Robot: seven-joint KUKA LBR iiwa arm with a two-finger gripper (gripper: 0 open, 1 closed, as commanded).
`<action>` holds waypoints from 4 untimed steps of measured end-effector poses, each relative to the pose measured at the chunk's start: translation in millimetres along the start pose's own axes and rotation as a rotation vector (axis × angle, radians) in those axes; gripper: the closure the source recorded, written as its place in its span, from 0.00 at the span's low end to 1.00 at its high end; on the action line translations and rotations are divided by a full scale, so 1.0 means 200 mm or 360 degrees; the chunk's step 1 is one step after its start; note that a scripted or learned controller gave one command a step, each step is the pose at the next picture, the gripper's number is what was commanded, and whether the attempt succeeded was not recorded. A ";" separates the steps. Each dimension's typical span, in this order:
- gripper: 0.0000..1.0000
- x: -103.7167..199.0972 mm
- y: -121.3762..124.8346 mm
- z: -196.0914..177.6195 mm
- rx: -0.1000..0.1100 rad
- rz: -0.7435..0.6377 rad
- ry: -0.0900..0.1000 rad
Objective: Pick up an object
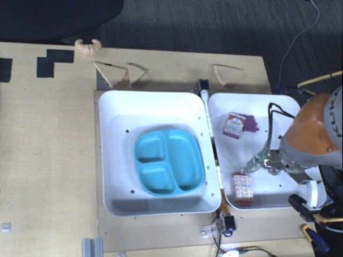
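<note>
In the right bin (278, 105) lie a purple and white packet (233, 126), with a small purple piece (251, 124) beside it, and a red and white box (243, 189) near the front wall. My gripper (251, 168) reaches in from the right, low in the bin. It sits just above and to the right of the box and well in front of the packet. Nothing shows in its grasp. The orange band of the arm (313, 133) hangs over the bin's right side.
The left bin (115, 143) holds a blue divided plate (169, 160). A black and white bar (209, 127) runs along the divide between the bins. Cables and clips lie at the bench's front edge (222, 229).
</note>
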State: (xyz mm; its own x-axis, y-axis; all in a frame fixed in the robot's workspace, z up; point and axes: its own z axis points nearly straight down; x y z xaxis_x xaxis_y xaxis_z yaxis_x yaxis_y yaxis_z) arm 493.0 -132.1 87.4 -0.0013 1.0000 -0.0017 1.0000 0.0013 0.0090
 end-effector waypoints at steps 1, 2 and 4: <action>1.00 0.00 0.01 -0.06 -0.0010 -0.0002 -0.0003; 1.00 0.47 0.37 -0.49 0.0008 -0.0007 0.0006; 1.00 0.16 0.22 -0.92 0.0007 -0.0003 0.0001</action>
State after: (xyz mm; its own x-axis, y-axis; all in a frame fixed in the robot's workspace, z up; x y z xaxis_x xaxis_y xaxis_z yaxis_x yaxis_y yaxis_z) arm 535.6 -99.7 271.0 -0.0032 1.0000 -0.0011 1.0000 0.0032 0.0049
